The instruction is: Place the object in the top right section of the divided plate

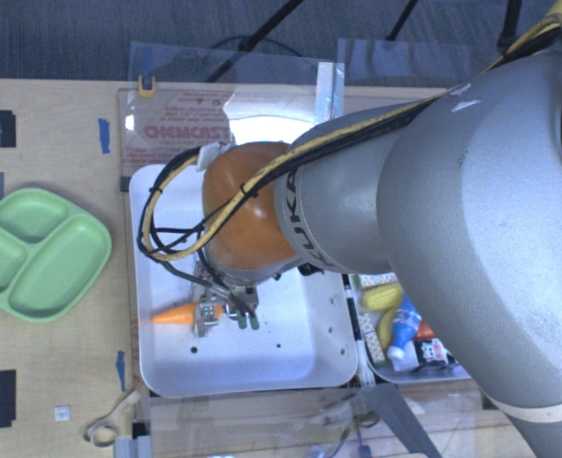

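- The arm is reaching into the left white bin [290,370] from the right, and the gripper [225,315] is hanging low over the bin floor beside the orange carrot-shaped object [174,316]; this looks like the picking step, with nothing placed yet
- The object is lying on its side near the left wall of that bin, its tapered end pointing left; the gripper's metal parts are touching or overlapping its right end, but whether the pincer is released or clenched cannot be told from this angle, and the object is not clearly showing between the fingers
- The green divided plate [38,253] is sitting on the bench well to the left of the bin, its three sections bare
- The next move is calling for a sure hold on the object, a lift clear of the bin wall, a carry leftward, and a release over the plate's top right section
- Red lettering is showing on the clear sheet [180,122] at the far edge of the bin; it seems to read "CHEMCAS…", not fully legible; part of "KUKA" is showing on the arm [304,225]
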